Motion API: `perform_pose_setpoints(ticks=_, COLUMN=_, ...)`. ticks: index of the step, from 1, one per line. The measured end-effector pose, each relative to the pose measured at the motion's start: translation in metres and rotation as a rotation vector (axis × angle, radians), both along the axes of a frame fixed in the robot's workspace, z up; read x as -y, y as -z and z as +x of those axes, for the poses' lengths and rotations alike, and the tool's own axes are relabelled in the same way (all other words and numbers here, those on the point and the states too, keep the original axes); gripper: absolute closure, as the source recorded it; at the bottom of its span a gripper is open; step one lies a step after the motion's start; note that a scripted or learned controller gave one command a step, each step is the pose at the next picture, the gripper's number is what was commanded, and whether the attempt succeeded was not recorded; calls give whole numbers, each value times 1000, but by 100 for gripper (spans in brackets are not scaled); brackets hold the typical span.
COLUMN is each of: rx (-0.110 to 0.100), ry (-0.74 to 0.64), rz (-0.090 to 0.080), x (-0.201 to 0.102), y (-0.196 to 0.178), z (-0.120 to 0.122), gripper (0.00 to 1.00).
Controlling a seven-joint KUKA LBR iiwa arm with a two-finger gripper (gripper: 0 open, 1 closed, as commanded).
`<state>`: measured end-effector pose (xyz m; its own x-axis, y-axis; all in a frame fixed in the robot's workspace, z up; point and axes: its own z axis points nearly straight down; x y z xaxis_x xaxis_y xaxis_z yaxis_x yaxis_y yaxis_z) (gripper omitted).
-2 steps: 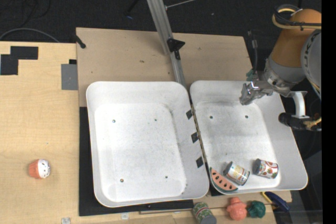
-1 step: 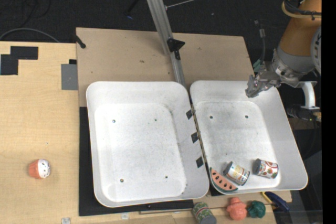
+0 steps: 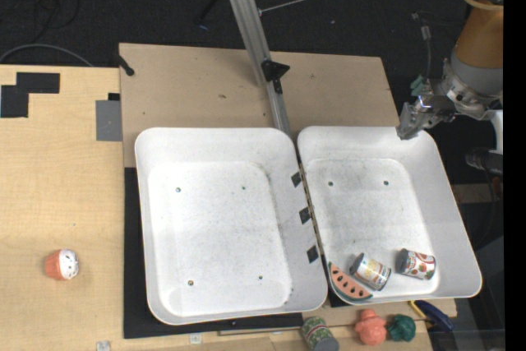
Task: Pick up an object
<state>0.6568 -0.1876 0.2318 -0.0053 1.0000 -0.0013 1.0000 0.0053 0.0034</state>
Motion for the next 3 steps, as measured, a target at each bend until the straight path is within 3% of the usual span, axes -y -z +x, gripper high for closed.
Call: perform_pose_setpoints(ticks=3, rx=-9, ry=0, rz=4, x=-176, y=-4, z=4, gripper=100)
